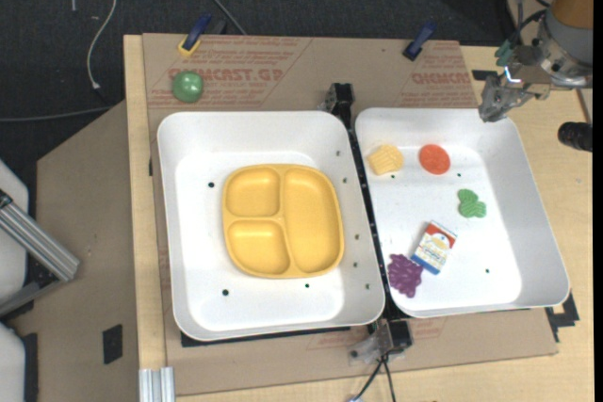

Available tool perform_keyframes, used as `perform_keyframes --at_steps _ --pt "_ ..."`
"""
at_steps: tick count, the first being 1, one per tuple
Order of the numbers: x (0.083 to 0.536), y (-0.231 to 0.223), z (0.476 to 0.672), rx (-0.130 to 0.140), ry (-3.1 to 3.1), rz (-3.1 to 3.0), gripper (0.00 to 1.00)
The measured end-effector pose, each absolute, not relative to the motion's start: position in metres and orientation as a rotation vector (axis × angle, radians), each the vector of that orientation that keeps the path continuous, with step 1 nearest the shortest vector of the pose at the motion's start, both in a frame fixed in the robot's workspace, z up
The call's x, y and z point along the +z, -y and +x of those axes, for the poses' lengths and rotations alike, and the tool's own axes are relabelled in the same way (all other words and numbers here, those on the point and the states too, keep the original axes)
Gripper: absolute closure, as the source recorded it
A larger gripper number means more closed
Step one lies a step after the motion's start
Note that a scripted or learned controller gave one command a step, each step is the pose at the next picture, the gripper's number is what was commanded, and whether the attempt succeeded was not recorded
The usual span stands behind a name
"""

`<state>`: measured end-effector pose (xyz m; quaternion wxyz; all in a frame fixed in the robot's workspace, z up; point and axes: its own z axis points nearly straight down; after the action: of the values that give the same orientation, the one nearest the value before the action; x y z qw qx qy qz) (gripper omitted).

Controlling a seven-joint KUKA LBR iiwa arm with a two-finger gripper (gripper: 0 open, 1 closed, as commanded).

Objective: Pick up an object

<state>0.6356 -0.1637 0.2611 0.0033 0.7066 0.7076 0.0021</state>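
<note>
The cardboard-topped bench (283, 66) carries two white bins (184, 202) side by side, a green ball (187, 87) at upper left.

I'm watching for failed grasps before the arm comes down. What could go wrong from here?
1. The purple grapes and the small box touch, so a grasp on one may shove or snag the other.
2. The green piece and orange piece look low and small, so the fingers may slip off.
3. The gripper sits above the right bin's rim; a straight descent could strike it.
</note>
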Motion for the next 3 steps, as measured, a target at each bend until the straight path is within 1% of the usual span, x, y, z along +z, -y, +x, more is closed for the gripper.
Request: perform_keyframes --at_steps 3 --pt "0.262 0.003 0.582 -0.001 -2.231 2.218 1.00"
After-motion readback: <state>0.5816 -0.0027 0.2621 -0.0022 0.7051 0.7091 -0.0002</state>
